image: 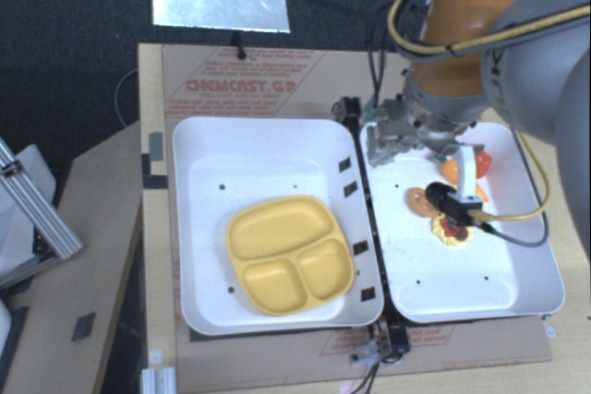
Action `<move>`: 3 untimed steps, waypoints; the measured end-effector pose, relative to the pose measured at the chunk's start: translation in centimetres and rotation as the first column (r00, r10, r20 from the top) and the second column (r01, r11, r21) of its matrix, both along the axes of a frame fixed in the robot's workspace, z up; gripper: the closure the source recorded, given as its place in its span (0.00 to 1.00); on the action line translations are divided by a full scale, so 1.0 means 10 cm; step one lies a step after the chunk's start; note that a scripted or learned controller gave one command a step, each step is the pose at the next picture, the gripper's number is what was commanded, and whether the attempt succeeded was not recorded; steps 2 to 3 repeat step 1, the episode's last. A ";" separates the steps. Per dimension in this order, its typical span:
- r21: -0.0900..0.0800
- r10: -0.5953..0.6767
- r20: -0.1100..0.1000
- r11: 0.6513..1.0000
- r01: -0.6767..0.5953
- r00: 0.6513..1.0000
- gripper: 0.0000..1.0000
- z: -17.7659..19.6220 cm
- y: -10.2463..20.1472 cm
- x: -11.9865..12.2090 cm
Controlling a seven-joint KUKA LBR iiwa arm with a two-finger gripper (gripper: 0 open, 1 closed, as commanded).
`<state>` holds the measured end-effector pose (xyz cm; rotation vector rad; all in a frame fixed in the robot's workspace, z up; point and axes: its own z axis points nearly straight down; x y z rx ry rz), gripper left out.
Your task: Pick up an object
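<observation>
So the arm [545, 51] comes in from the right and the claw [386, 146] sits over the back left corner of the right bin [480, 283], low down near the rim. Honestly can't tell if the claw is open or closed from this angle, and nothing visibly gripped. The stuff to grab is all in the middle of the right bin: an orange toy [481, 164] toward the back, a small orange disc [419, 201] a bit left of centre, and a yellow and red piece [453, 236] just in front of that. Left bin [268, 152] butts up against the right bin and holds a yellow tray [289, 254] with three sections. Both sit on printed cardboard [245, 74] on the desk [102, 226]
</observation>
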<state>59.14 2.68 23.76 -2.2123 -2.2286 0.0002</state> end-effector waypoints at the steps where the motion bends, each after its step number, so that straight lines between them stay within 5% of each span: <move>1: 0.001 0.003 -0.001 1.000 -0.003 1.000 1.00 -0.11 0.55 -0.23; 3: 0.001 0.003 -0.001 1.000 -0.003 1.000 1.00 -0.11 0.55 -0.23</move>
